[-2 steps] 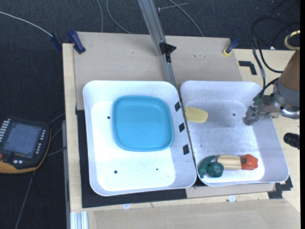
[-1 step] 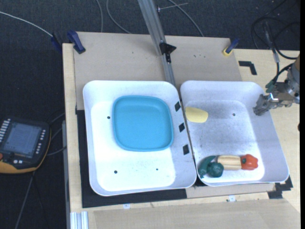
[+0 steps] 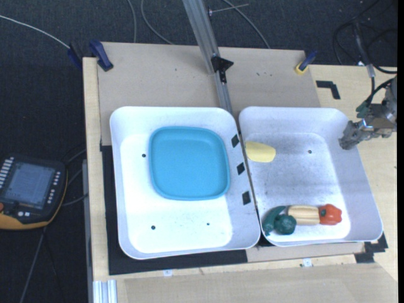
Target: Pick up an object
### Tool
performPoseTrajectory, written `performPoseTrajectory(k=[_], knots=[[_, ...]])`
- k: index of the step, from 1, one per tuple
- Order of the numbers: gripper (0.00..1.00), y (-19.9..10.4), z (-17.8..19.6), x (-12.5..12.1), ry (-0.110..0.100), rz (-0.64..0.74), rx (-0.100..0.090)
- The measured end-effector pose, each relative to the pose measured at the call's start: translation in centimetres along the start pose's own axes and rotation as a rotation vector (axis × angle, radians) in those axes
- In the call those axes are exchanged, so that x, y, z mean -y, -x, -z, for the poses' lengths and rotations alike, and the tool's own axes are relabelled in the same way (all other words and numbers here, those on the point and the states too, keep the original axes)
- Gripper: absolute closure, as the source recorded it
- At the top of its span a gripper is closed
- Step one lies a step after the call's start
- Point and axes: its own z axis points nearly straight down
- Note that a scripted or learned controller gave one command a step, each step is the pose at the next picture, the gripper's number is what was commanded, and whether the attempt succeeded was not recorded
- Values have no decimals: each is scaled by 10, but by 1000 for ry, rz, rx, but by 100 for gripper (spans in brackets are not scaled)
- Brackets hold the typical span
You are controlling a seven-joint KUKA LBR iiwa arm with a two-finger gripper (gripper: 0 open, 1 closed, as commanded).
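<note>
Well apart, yellow obj (image 3: 260,151) left of claw (image 3: 351,137)

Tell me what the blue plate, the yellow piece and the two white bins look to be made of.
Blue plate: likely plastic, an even matte turquoise with soft moulded corners.
Yellow piece: smooth and pale, plastic or foam; too small to tell.
White bins: thin moulded plastic, by the rounded rims; the right one carries grey speckled scuffing on its floor.
</note>
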Motion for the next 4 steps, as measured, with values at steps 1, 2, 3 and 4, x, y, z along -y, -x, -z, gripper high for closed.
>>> performPoseTrajectory(k=[1,2,3,4], knots=[[100,-49,2,-22,-1,5,-2],[100,-105,-9,-35,-2,5,-2],[100,-147,-8,-42,-1,4,-2],[100,-208,-2,-52,-1,5,-2]])
